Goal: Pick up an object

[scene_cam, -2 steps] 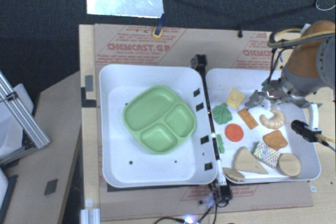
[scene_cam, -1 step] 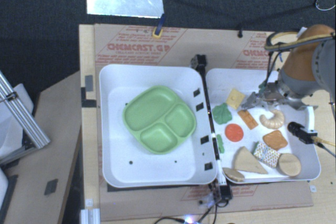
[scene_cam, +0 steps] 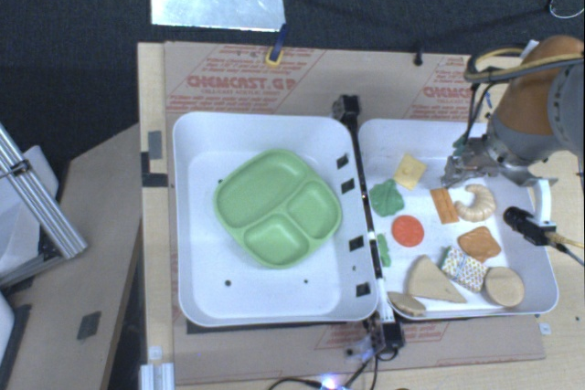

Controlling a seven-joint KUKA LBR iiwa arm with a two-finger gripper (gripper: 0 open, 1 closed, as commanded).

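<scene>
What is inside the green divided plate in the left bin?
The green plate in the left bin shows three bare compartments with nothing in them. What lies under the plate is covered.

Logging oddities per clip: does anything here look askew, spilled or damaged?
Nothing looks spilled or broken. The green divided plate sits rotated, out of square with the left bin. In the right bin, the toy foods lie loosely scattered, and a tan wedge overlaps a small tan piece near the front wall.

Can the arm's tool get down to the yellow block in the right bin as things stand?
Probably yes. The tool hangs over the right bin just beside the yellow block, which lies apart from the other items with nothing on top of it.
</scene>
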